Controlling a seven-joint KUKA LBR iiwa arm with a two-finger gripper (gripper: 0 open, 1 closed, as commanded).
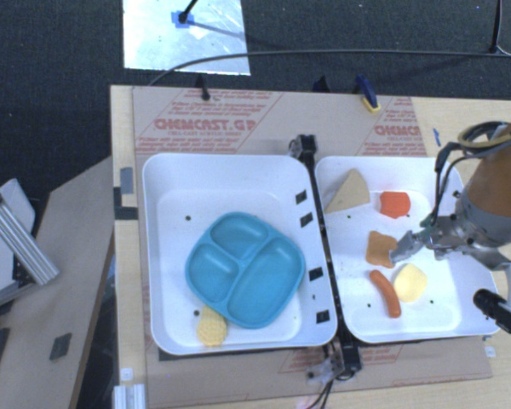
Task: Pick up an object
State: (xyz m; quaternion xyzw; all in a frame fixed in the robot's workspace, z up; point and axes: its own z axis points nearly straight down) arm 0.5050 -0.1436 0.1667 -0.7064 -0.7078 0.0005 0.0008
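The small tan toast-like piece (380, 249) lies flat in the right bin (443, 324), and the gripper (406, 247) sits just beside its right edge; whether the claw is spread or pressed together I cannot tell. It looks like a light, stiff toy food, probably a little slick, best taken across its narrow sides. Close around the toast piece are a red sausage (386, 292) just below, a pale yellow lump (410, 283) below-right, an orange-red piece (395, 204) above-right and a tan wedge (350, 192) above-left, so open room is scant except toward the divider wall on its left.
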